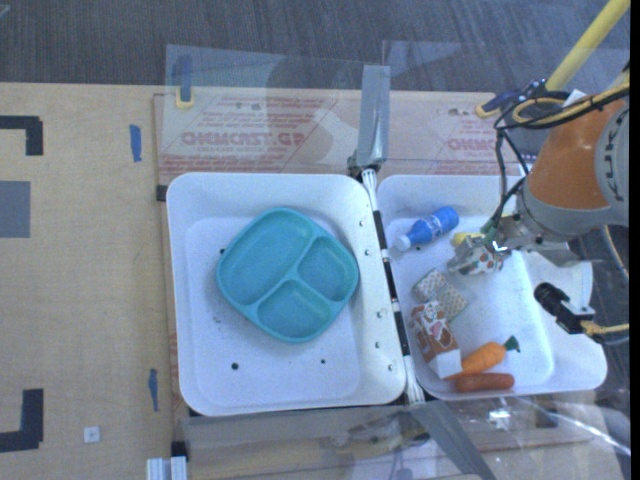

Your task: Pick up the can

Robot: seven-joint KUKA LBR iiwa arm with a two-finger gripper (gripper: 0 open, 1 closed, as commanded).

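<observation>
In the right bin (570, 363), a brown and red container with white print (435, 330), which looks like the can, lies near the front left corner. My gripper (477, 259) hangs over the middle of this bin, to the upper right of that container and apart from it. The grey arm with its orange band (570, 168) comes in from the right. A small yellow object (462, 239) sits right beside the gripper's tip. I cannot make out anything held.
The right bin also holds a blue and white bottle (428, 227), a checkered packet (441, 290), a toy carrot (487, 355) and a red sausage (485, 381). A teal divided plate (288, 274) lies in the left bin (200, 368). Black cables (565, 310) trail at the right.
</observation>
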